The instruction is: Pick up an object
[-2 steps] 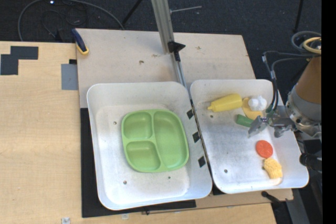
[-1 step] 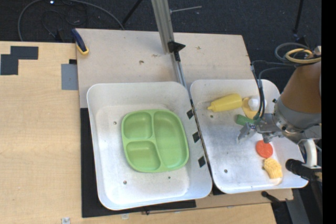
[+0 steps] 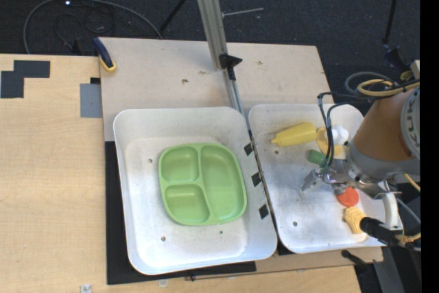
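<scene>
While nothing is yet held, the arm (image 3: 384, 130) is reached in from the right over the right bin (image 3: 291, 219), wrist low, and its fingers (image 3: 312, 182) are seen spread open above bare floor. The yellow squeeze bottle (image 3: 295, 135) lying just beyond is judged the nearest target; the orange piece (image 3: 349, 197) and small yellow piece (image 3: 354, 218) are crowded by the wrist, so a clean, centred descent should be favoured.

Left bin (image 3: 130, 230): divided tray (image 3: 202, 183) inside. Right bin (image 3: 295, 230): squeeze bottle (image 3: 295, 135) at back, toy pieces (image 3: 350, 206) front right.
</scene>
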Controlling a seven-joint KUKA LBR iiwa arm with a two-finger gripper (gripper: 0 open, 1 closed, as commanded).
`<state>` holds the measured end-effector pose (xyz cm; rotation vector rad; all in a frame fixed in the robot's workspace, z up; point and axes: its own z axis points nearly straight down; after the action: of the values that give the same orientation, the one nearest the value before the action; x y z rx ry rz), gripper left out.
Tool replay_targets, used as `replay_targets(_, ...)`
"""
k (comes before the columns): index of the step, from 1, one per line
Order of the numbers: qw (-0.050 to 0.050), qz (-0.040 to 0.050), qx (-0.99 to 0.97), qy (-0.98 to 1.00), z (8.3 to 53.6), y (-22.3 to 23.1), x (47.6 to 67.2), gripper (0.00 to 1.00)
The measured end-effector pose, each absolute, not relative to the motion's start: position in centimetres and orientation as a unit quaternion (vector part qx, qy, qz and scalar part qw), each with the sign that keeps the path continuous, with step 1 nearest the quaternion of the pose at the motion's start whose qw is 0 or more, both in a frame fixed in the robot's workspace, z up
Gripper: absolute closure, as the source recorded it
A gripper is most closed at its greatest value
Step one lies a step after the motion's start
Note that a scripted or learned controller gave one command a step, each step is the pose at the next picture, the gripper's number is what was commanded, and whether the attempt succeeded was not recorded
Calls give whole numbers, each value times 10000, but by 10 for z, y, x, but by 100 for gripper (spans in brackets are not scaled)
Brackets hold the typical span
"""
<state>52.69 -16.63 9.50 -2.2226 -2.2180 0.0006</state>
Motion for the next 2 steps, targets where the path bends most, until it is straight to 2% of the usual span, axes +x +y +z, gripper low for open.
replay_targets(1,24,-3,-7084,-7058,107,-166,527,100)
replay_targets(2,-9,-3,-7088,-7054,154,-176,529,100)
